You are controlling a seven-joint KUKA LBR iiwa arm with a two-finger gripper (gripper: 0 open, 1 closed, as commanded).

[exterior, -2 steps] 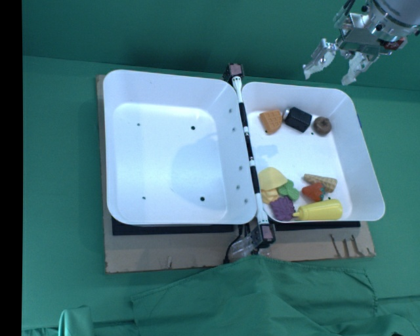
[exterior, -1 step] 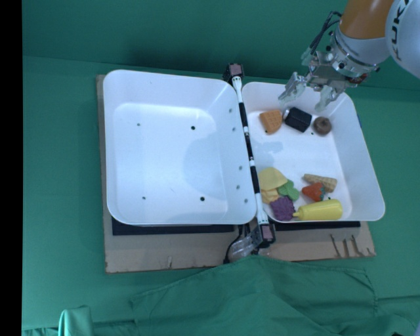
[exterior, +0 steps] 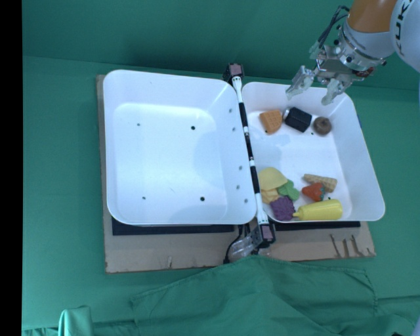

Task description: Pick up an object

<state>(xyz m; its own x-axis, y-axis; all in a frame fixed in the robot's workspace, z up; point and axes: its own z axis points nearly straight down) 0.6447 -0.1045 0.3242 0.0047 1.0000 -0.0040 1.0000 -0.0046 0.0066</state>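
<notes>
Arm: the grey arm [exterior: 394, 20] with its orange band comes in from the upper right corner of the camera view
Gripper: the gripper [exterior: 315, 87] hangs over the far edge of the right bin, its two fingers spread apart with nothing between them — one fingertip left, one right, both pointing down toward the bin
Right bin: the white right bin [exterior: 367, 177] carries all the small objects
Black block: a black block [exterior: 298, 119] lies just below the gripper, at the far end of the bin, tilted
Orange piece: an orange ridged piece [exterior: 270, 121] sits just left of the black block, near the divider
Brown round thing: a small brown round thing [exterior: 321, 125] lies just right of the black block
Near cluster: at the bin's near end a yellow rounded piece [exterior: 270, 178] lies beside a green piece [exterior: 289, 190], with a purple lumpy piece [exterior: 283, 209] in front of them
Yellow long piece: a yellow elongated piece [exterior: 320, 210] lies along the near wall, touching or nearly touching the purple one
Red piece: a small red piece [exterior: 313, 191] sits just behind it, with a tan waffle-patterned piece [exterior: 319, 180] next to that
Left bin: the white left bin [exterior: 170, 144] shows a few dark dots on its floor
Divider: a black-and-white rod [exterior: 247, 147] runs between the two bins
Base: both bins rest on a brown cardboard sheet [exterior: 164, 252] over green cloth [exterior: 59, 197] — a fold of the cloth lies in front
</notes>
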